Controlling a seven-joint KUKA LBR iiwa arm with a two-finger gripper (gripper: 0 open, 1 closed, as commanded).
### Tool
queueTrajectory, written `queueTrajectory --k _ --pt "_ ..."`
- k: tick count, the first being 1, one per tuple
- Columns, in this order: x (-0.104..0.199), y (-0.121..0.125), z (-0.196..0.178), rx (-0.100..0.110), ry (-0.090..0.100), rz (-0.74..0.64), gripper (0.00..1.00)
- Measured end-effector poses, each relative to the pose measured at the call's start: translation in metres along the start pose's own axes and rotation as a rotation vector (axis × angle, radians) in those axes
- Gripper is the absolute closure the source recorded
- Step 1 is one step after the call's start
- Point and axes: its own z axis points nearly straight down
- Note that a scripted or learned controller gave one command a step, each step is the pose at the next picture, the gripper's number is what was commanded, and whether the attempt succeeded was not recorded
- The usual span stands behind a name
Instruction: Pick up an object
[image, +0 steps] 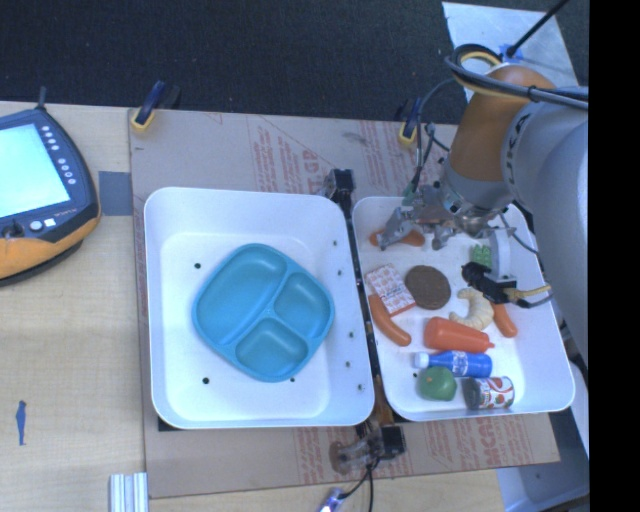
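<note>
At twelve o'clock of the right bin (556, 392), gripper (424, 233) hangs low, fingers spread, nothing between them. An orange piece (383, 238) lies just beside the left finger, near the rim. Other targets: brown disc (428, 286) at centre, hot dog (388, 320) at nine, carrot (456, 334), bottle (455, 364), green fruit (436, 383), can (489, 392) toward six. Best bet, I judge: straddle the orange piece squarely, close gently. Rim crowds it; more room toward centre. Left bin (170, 300) holds a blue tray (263, 311).
</note>
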Motion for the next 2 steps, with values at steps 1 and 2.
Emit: queueTrajectory --k 1,2 --pt "-0.0005 0.0002 -0.0105 0.000 -0.001 -0.002 1.00" --pt "-0.0004 0.0001 -0.0103 0.000 -0.001 -0.003 0.00"
